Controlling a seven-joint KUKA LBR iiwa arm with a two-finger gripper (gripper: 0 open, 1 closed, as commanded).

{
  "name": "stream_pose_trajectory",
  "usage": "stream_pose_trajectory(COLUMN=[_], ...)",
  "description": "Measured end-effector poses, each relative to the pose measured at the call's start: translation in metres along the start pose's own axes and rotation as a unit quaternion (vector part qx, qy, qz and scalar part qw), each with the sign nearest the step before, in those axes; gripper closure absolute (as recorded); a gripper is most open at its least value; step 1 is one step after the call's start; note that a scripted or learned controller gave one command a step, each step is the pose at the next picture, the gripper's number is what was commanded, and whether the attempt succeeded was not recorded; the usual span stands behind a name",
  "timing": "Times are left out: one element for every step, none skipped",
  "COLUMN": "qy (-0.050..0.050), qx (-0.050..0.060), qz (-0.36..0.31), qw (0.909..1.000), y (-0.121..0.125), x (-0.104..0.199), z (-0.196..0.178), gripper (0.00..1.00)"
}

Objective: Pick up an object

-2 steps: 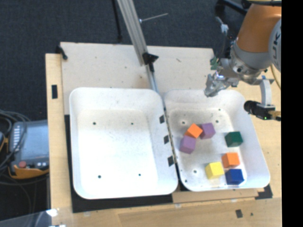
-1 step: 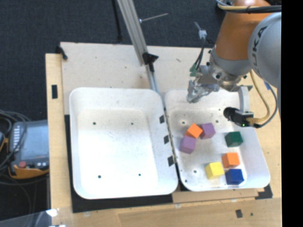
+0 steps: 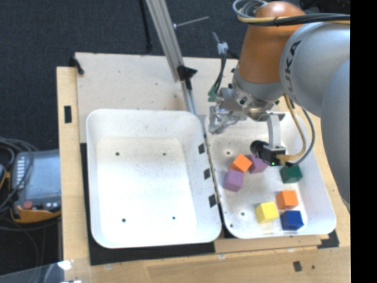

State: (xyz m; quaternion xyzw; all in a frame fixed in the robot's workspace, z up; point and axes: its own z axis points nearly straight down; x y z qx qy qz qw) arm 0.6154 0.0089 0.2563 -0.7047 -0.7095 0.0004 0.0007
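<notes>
The right bin (image 3: 315, 184) holds several small blocks. An orange block (image 3: 241, 163) leans against a purple one (image 3: 258, 165), with a lilac block (image 3: 234, 180) just in front of them. A green block (image 3: 291, 173) lies further right. Near the front corner sit another orange block (image 3: 287, 198), a yellow block (image 3: 266, 211) and a blue block (image 3: 291, 220). My gripper (image 3: 219, 121) hangs over the right bin's back left corner, near the divide between the bins, behind and above the blocks. Nothing shows in its grasp.
The left bin (image 3: 100, 134) lies beside the right one. A slanted aluminium bar (image 3: 168, 34) rises from the back between the bins, close to the gripper. The grey and orange arm (image 3: 277, 46) covers the back right. A handheld controller (image 3: 35, 181) lies off the bench at left.
</notes>
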Motion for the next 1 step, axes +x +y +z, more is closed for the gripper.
stream_pose_trajectory(qy=[0.000], qx=[0.001], qz=[0.000], qw=[1.0000], y=[-0.0034], x=[0.0501], z=[0.0134], gripper=[1.00])
